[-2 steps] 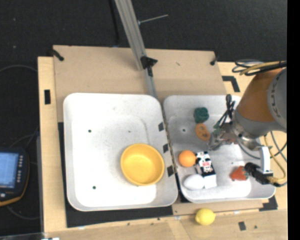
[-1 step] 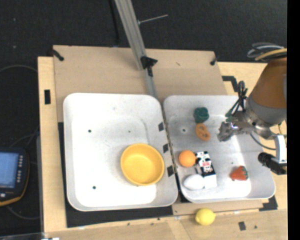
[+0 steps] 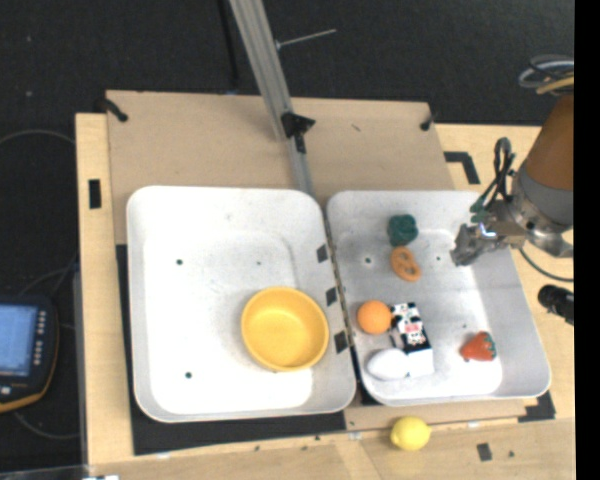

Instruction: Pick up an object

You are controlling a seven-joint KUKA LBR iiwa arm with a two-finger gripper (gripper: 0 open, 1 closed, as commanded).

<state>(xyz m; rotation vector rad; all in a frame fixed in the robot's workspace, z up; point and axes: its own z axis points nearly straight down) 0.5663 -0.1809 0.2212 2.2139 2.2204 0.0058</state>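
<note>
We are early in this one: nothing is picked up yet. Our gripper (image 3: 467, 245) hangs over the right bin (image 3: 510, 308), near its upper right side, and nothing sits between its fingers; whether they are apart or together we cannot tell from this slant. The whole grasp and lift are left to do, as we judge it.

The candidates all lie in that right bin. Closest to us are the green object (image 3: 403, 229) and, just below it, the small orange-brown piece (image 3: 406, 263), both to the gripper's left and apart from it. Lower down, the orange ball (image 3: 374, 317) sits just beside the black-and-white box (image 3: 411, 326), with a white object (image 3: 388, 364) touching or nearly touching the box's lower end. That cluster looks crowded for a clean grab. The red strawberry-like piece (image 3: 478, 347) lies alone near the lower right rim, with open floor around it.

Over in the left bin (image 3: 180, 238) rests a yellow bowl (image 3: 284, 327), well apart from us. A yellow lemon (image 3: 410, 433) sits on the bench, outside the bins.
</note>
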